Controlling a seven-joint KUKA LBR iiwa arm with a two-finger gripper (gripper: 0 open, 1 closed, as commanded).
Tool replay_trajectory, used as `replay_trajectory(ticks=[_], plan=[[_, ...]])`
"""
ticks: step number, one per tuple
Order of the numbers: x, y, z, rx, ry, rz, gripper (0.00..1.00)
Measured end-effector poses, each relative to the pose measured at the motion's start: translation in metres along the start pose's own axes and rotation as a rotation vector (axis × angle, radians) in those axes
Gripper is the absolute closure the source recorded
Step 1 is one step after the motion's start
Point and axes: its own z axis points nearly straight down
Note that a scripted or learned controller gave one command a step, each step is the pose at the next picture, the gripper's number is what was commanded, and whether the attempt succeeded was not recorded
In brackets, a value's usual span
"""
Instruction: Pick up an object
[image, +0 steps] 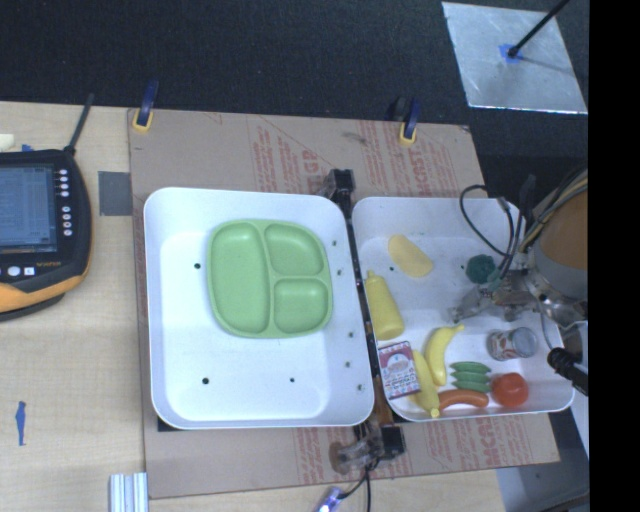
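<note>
— Where do we see room to move?

— The tool (496, 297) hangs low over the right bin (440, 215), close to its right wall. Beyond the tool, toward the bin's far rim, the white floor is bare, crossed by a looping black cable (478, 222). Left of the tool there is a clear strip before the yellow bottle (383, 308), which lies along the wall the two bins share.

— And the crowded side?

— Nearer the camera than the tool. A small metal can (513, 344) sits just below it, a curved banana (441, 350) to the lower left, then green pods (470, 375), a glossy red tomato (510, 390) and a sausage (462, 400), all packed against the near rim. A flat red-and-white packet (398, 370) lies beside the banana.

— Anything closer still?

— A round teal piece (481, 268) sits just beside the tool on its far left, and a pale yellow oval (410, 256) lies further left.

— Wide or narrow?

— We cannot tell; the tool is a tangle of grey metal, and we see nothing held in it.

— The other bin?

— The left bin (152, 300), well away from the tool, holds a smooth green divided plate (268, 277). Both bins rest on brown cardboard (300, 150) on the desk (60, 400).
</note>
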Motion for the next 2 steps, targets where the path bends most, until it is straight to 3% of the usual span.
replay_trajectory(ticks=[1, 2], plan=[[0.084, -0.046, -0.06, -0.001, 0.002, 0.0, 0.0], [0.087, -0.047, -0.001, -0.005, -0.004, 0.003, 0.0]])
